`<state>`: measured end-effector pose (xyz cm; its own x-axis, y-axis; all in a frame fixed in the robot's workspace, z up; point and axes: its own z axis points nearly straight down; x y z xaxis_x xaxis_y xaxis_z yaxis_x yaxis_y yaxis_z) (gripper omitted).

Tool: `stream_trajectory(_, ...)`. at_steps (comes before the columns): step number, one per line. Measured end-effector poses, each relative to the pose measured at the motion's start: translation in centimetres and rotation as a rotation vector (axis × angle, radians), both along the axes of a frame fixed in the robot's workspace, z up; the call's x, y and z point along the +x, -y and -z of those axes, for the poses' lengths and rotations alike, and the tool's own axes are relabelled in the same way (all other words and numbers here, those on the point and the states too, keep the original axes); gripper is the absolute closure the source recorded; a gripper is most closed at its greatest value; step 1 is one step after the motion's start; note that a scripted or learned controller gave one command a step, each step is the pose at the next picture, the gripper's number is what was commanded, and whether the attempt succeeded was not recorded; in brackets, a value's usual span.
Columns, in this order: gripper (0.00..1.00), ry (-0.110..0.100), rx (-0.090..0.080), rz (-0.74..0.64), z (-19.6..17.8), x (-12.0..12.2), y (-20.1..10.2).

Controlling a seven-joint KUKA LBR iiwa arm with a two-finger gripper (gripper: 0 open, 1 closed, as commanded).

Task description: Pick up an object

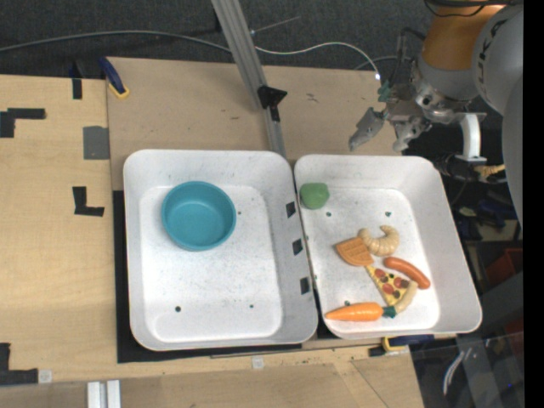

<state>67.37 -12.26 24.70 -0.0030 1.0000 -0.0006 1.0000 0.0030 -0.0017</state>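
My gripper [387, 134] hangs above the far edge of the right bin [442, 219], its two fingers spread open with nothing between them. In that bin lie a green round piece [314, 195] at the far left corner, a tan croissant [380, 240], an orange wedge [353, 251], a red sausage [407, 271], a pizza slice [389, 286] and a carrot [355, 313] near the front edge. All these toys sit below and in front of the gripper, apart from it.
The left bin [255, 296] holds a blue bowl [198, 215]. A slanted metal pole [246, 49] runs down to the gap between the bins at the back. The wooden bench [51, 228] stretches to the left.
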Motion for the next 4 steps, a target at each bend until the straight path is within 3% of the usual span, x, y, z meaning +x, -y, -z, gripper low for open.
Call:
stream_trajectory(1, 0.00, 0.000, 0.000, 0.000, 0.0, 0.0, 0.0)
stream_trajectory(4, 0.00, 0.000, -0.001, 0.000, 16.1, -0.5, -2.0)
